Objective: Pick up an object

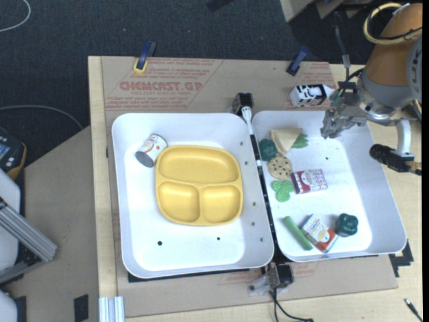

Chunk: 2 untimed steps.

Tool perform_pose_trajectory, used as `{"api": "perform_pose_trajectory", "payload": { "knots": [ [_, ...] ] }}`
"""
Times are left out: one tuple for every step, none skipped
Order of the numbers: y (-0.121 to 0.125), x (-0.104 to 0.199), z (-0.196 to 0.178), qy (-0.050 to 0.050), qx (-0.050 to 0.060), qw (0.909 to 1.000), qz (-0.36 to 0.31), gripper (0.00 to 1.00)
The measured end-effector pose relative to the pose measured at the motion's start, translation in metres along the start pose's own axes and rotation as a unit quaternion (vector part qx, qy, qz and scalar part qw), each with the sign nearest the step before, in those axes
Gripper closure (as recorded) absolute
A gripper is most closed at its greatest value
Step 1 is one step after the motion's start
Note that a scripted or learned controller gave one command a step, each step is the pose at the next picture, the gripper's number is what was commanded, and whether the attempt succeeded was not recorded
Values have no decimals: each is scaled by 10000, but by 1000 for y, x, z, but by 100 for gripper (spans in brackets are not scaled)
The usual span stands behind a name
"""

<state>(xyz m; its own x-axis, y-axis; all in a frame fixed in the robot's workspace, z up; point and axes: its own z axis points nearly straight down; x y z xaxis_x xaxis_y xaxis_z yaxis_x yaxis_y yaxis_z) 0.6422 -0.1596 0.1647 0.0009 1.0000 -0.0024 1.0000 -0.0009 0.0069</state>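
My gripper (pixel 332 130) hangs over the far part of the right bin (pixel 382 200), its tips above bare bin floor, just right of a pale yellow wedge (pixel 285 139). No object shows between the tips. Other items in this bin: a round cookie (pixel 279 167), a dark green round piece (pixel 267 149), a green clover shape (pixel 283 190), a red and white carton (pixel 310 181), a green stick (pixel 295 233), a small orange and white packet (pixel 318 232) and a dark green lump (pixel 346 224).
The left bin (pixel 134 233) holds a yellow divided plate (pixel 198 184) and a small tipped cup (pixel 150 149). A black and white toy (pixel 310 94) lies on the bench behind the right bin. Blue clamps (pixel 143 57) sit along the bench's far edge.
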Motion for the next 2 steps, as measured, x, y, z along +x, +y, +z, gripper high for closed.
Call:
{"api": "perform_pose_trajectory", "payload": {
  "knots": [
    [-2,0,-64,-2,-9,10000,-9,100],
    [-1,0,-61,1,17,10000,-13,100]
  ]
}}
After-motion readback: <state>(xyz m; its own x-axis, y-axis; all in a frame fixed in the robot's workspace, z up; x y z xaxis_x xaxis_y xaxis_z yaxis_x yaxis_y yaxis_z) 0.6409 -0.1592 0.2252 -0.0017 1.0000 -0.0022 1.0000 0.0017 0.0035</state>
